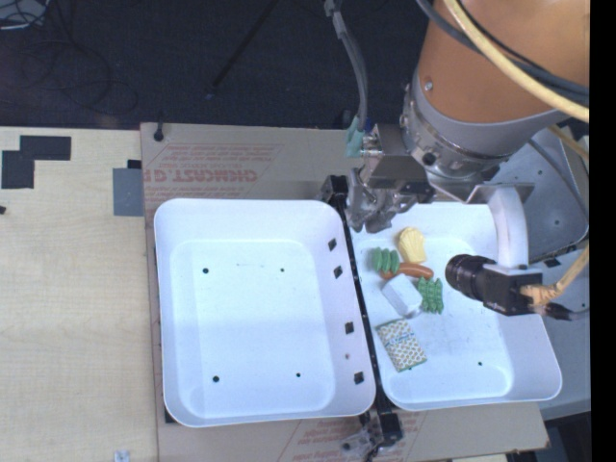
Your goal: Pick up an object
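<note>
Gripper (371, 215), finger state can't tell; yellow toy (412, 244) just beside at 4 o'clock. Board print (207, 174) unreadable.

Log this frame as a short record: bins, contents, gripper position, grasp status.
left bin: white, shallow, a few small dark holes in its floor
right bin: white, shallow, holds all the objects
objects: yellow piece, orange stick, green pieces and, white block, patterned square pad
cluster: grouped near the right bin's left wall
gripper: over the right bin's far left corner, just beyond the yellow piece
grasp status: nothing seen held
</note>
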Controlling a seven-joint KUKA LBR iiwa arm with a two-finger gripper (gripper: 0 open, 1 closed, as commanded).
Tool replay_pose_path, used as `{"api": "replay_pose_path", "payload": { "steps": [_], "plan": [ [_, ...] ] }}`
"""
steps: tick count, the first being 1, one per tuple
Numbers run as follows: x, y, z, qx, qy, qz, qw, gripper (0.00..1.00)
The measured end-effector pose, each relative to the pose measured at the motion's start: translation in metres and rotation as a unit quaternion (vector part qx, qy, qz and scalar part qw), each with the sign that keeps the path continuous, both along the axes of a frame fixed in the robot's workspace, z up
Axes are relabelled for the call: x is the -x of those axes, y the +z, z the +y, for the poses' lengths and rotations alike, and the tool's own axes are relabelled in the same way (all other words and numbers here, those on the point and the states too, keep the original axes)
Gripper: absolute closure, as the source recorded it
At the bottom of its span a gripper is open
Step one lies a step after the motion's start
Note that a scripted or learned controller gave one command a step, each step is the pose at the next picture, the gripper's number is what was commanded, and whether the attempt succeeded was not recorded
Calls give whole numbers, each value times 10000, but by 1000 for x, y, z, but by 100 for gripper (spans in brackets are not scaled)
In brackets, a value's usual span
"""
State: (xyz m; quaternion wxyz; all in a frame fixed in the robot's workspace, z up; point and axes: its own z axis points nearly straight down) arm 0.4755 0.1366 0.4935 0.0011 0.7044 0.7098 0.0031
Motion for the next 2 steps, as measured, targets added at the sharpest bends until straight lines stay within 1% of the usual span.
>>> {"api": "replay_pose_path", "payload": {
  "steps": [1, 2],
  "plan": [
    [-50, 46, 29, 15, -12, 16, 10000, 100],
    [-22, -124, 41, 49, -40, 128, 9999, 100]
  ]
}}
